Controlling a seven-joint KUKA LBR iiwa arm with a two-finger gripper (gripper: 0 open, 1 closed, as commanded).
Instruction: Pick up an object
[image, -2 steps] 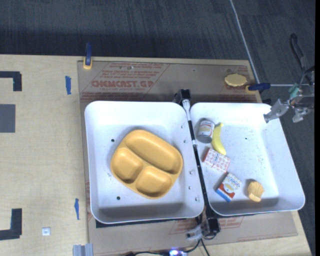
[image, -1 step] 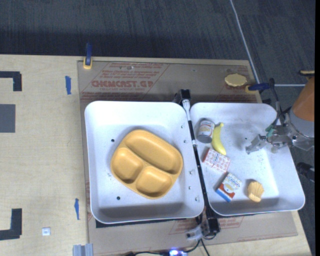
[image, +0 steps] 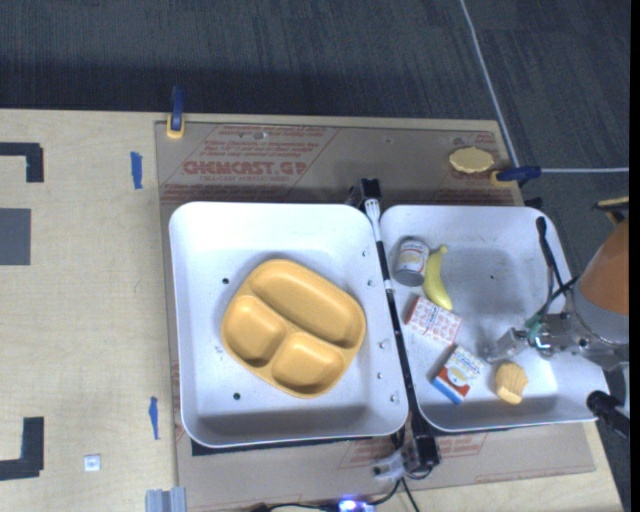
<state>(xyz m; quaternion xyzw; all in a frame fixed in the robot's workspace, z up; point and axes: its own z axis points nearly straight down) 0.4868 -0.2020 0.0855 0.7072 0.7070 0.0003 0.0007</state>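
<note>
The right bin (image: 490, 255) holds several small objects. A silver can (image: 408, 259) stands near its far left corner, with a yellow banana (image: 437, 279) beside it. A white carton with red print (image: 432, 321) lies below the banana. A small white, red and blue box (image: 457, 374) sits near the front. To the right of that box is a yellow lumpy object (image: 510, 381). My gripper (image: 503, 346) reaches in from the right, low over the bin floor, just above the yellow object and right of the small box. Nothing shows between its tips.
The left bin (image: 200, 300) holds a yellow divided plate (image: 291, 326). A black ridge (image: 388, 300) separates the two bins. A round yellow disc (image: 471, 160) lies on the cardboard behind the right bin. A black cable (image: 550, 262) runs over the right bin's far right side.
</note>
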